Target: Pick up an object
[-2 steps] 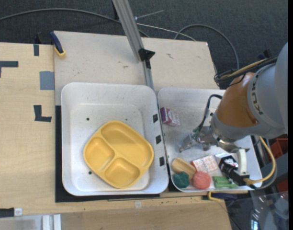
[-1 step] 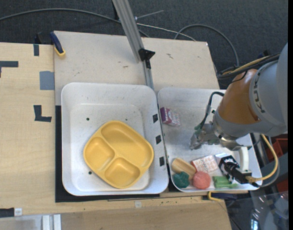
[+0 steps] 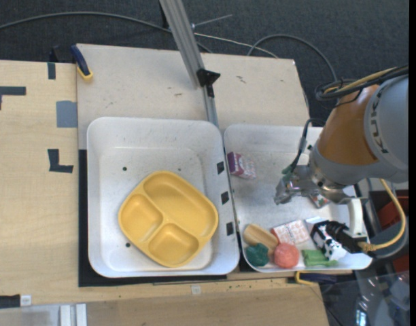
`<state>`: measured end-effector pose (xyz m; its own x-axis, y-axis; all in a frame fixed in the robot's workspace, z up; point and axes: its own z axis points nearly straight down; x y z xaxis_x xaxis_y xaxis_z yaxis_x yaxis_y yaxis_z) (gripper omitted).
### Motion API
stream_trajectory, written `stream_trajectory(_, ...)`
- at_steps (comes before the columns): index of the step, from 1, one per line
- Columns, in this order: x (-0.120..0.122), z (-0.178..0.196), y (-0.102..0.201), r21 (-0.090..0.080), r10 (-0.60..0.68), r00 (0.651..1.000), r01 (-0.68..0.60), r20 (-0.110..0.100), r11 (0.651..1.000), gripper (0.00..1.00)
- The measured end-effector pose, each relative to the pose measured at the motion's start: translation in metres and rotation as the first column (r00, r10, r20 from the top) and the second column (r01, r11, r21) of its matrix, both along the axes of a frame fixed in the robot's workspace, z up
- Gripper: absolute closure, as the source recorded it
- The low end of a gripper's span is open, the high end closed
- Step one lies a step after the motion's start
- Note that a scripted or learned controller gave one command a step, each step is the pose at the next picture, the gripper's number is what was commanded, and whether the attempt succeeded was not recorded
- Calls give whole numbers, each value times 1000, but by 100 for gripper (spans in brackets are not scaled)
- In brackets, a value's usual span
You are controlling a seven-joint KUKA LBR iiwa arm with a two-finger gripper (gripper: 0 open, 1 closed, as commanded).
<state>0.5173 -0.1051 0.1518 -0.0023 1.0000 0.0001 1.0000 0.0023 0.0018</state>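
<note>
Gripper [image 3: 284,194] hangs over right bin [image 3: 262,148]; can't tell its state. Toys [image 3: 286,250] are clustered below it, toward the near wall.

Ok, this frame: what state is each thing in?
Yellow tray: upright in left bin, compartments bare.
Pink packet: lying alone in right bin.
Toy pile: clustered at right bin's near edge.
Gripper: low over right bin, holding nothing visible.

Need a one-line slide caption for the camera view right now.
KUKA arm's pincer above the right bin, small toys clustered at its near edge; yellow tray in the left bin.
</note>
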Motion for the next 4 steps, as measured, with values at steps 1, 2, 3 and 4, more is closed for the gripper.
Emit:
stream_trajectory(1, 0, 58, -9, -1, -1, 1000, 1, 2, 1000, 100)
stream_trajectory(2, 2, 100, -12, -1, -1, 1000, 1, 2, 1000, 100)
stream_trajectory(3, 2, 126, -12, 0, -1, 1000, 1, 0, 1000, 100)
stream_trajectory(4, 30, 126, 35, 1, 4, 1000, -4, -2, 1000, 100)
